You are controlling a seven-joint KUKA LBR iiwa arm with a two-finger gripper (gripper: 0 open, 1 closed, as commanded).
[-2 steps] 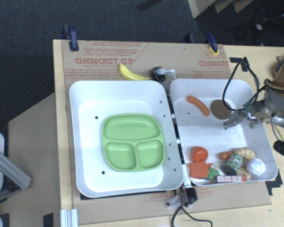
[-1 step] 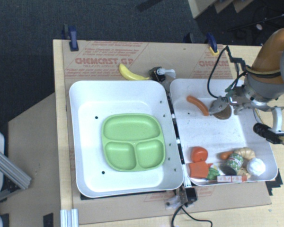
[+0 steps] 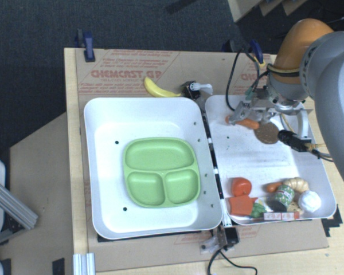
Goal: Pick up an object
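Glossy green three-compartment tray

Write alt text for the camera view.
The arm's end effector hangs over the top of the right bin, by an orange piece and a brown disc. Toy food crowds that bin's lower edge; the left bin holds a green tray, with a banana lying beyond it.

Green tray; yellow banana; red tomato
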